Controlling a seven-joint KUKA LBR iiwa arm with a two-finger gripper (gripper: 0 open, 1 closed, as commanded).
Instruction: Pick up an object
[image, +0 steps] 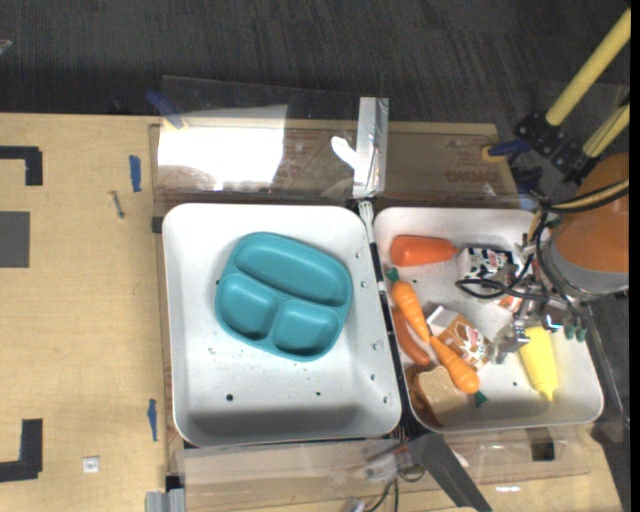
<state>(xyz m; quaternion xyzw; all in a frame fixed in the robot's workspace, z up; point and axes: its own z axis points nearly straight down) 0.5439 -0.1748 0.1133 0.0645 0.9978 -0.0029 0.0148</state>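
The right bin (590, 400) holds several toy foods: an orange sausage-shaped piece (422, 250) at the back, a carrot (405, 300) along the left wall, another carrot (458, 368) in the middle, a bread slice (436, 388) at the front and a yellow piece (540, 362) at the right. A black-and-white item (486, 262) lies near the back. My gripper (516, 330) hangs low over the bin's right half, just left of the yellow piece, with cables looping around it. The arm's orange band (596, 240) sits above it.
The left bin (190, 400) holds a teal divided plate (284, 294). A hot dog (412, 335) and a small wrapped item (462, 335) crowd the right bin's middle. Yellow rods (592, 62) cross the top right corner.
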